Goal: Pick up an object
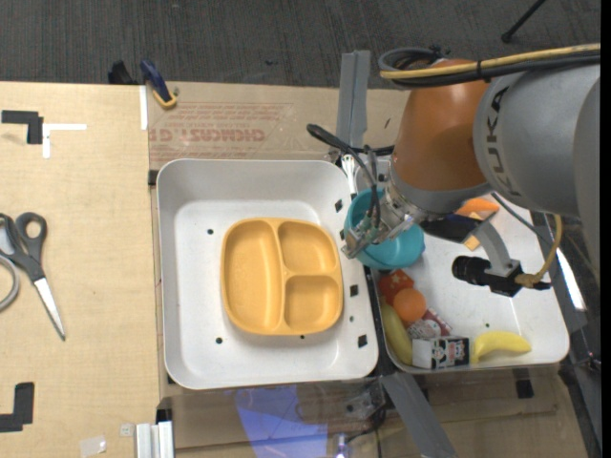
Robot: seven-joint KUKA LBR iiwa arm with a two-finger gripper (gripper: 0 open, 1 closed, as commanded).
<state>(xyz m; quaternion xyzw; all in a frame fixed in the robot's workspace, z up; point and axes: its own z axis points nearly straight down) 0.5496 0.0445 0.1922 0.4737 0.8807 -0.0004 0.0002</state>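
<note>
My gripper hangs over the wall between the two bins, right at the left rim of a teal bowl in the right bin. The wrist hides most of the bowl's top. Below the bowl lie a red tomato, an orange, a yellow banana, a black and white box and a second banana. An orange item peeks out from under the arm. The left bin holds a yellow divided plate.
Grey-handled scissors lie on the wooden bench at the far left. A blue and yellow clamp sits at the bench's back edge. A cardboard sheet lies behind the left bin. The arm's bulk covers the back of the right bin.
</note>
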